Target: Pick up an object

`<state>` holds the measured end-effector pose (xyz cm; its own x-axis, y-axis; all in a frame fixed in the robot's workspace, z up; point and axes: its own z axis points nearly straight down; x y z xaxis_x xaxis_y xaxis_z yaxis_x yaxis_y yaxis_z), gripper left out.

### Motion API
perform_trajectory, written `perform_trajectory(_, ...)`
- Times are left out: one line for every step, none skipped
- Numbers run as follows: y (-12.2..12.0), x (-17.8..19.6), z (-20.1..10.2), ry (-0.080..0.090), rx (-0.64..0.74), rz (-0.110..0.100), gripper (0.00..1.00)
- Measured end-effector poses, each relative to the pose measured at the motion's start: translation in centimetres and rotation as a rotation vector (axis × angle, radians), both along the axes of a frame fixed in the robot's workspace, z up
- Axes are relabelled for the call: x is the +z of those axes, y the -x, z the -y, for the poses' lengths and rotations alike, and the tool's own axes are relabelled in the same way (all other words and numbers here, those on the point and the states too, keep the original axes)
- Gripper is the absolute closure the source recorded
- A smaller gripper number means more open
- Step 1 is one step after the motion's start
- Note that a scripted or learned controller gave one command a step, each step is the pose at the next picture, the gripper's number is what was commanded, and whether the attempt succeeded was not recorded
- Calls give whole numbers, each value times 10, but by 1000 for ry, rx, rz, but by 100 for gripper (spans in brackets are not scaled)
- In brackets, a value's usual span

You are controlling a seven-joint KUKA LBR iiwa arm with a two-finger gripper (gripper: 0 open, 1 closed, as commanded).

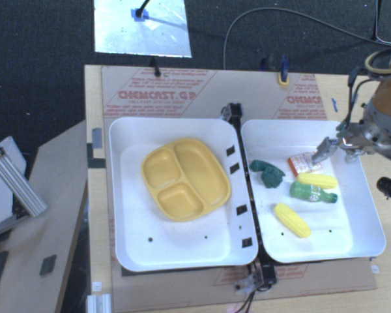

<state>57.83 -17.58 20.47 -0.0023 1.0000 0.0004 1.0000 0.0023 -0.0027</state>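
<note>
Reading "CHEMCAST GP", the board (pixel 158 95) underlies both bins; tool (pixel 326 150) state unclear.

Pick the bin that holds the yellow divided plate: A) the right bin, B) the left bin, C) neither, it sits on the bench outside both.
B: the yellow divided plate lies inside the left bin, while the right bin holds the small toy foods.

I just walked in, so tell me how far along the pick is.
Done: nothing lifted; the corn cob, green bottle, dark green toy and orange packet lie in the right bin. In hand: the gripper hovers by the packet. Left: grasp and lift.
</note>
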Motion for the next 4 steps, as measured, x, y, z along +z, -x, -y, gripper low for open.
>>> perform_trajectory(-5, -61, -4, 0, 0, 0, 0)
perform_trajectory(-7, -123, -5, 0, -1, 2, 0)
perform_trajectory(-9, -109, -4, 2, -1, 8, 100)
perform_trajectory(-14, -51, 6, 3, -2, 10, 100)
